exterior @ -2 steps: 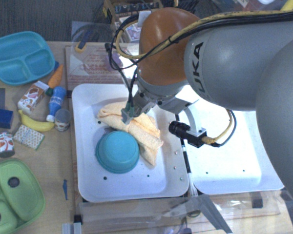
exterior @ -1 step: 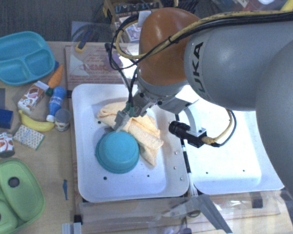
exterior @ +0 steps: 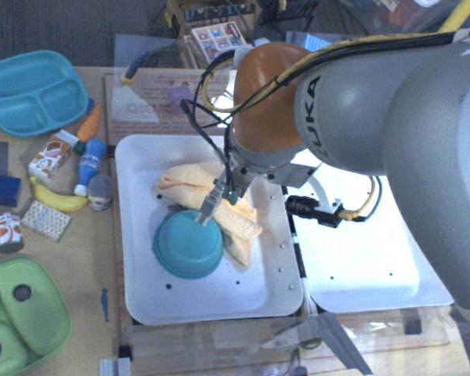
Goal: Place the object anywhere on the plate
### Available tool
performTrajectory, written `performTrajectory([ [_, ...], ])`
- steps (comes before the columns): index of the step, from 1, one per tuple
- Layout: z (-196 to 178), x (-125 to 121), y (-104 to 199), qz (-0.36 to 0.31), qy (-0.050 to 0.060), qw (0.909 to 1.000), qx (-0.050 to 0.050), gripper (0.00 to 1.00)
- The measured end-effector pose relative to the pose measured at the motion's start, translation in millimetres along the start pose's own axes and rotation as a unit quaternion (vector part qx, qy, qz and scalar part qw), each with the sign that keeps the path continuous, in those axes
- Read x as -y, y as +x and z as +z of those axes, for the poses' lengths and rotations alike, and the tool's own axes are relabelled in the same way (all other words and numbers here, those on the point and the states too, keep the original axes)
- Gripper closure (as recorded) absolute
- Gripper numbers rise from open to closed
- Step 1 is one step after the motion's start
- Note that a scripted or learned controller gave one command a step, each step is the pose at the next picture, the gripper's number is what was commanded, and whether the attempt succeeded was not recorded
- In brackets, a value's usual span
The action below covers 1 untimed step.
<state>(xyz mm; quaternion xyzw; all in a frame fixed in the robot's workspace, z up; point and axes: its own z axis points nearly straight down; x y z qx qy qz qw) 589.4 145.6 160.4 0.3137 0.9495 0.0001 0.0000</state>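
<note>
In the left bin, a blue bowl sits upside down, touching a crumpled yellow cloth on its far right. The gripper hovers at the bowl's far rim, over the cloth; how wide it stands I cannot tell.

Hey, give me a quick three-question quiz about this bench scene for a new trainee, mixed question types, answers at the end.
1. True or false: the blue bowl lies in the left bin.
2. What lies beside the bowl in that bin? A) a yellow cloth B) a red mug C) a metal spoon
3. Fill in: the hand hangs over the bowl's ____ rim, upper or lower as seen by the camera.

Key: 1 true. 2 A, the yellow cloth. 3 upper.
</note>
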Motion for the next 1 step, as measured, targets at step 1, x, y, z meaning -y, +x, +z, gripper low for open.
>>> performTrajectory([
  [1,66.2,6.9,-65.9,-0.020,-0.008,0.9997,0.007,0.00],
])
